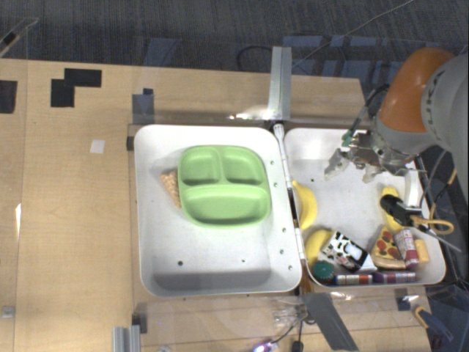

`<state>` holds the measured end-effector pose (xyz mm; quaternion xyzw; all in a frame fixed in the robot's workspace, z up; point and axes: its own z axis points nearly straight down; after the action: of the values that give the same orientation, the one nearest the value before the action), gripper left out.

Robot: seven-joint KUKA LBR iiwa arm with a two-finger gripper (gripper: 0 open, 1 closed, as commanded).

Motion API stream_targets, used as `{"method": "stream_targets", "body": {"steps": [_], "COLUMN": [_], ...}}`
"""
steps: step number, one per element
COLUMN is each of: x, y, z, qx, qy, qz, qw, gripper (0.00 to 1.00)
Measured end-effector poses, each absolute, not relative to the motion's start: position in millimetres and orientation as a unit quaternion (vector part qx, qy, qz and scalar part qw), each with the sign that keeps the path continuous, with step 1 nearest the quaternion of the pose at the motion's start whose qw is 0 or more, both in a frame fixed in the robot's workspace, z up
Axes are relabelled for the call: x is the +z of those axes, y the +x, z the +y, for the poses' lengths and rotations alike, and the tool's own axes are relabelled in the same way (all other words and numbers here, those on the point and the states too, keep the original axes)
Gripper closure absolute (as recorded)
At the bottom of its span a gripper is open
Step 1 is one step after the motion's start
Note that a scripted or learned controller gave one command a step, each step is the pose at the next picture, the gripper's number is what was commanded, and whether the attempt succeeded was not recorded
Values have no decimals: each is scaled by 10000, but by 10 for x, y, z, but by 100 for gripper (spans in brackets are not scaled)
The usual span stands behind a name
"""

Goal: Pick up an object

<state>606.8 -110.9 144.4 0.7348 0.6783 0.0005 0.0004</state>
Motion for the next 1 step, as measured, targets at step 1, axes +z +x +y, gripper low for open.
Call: {"method": "stream_targets", "body": {"steps": [1], "x": [915], "y": [5874], "z": [-1449], "qx": [8], "qy": [7124], "qz": [7018], "qw": [8], "gripper": [0]}}
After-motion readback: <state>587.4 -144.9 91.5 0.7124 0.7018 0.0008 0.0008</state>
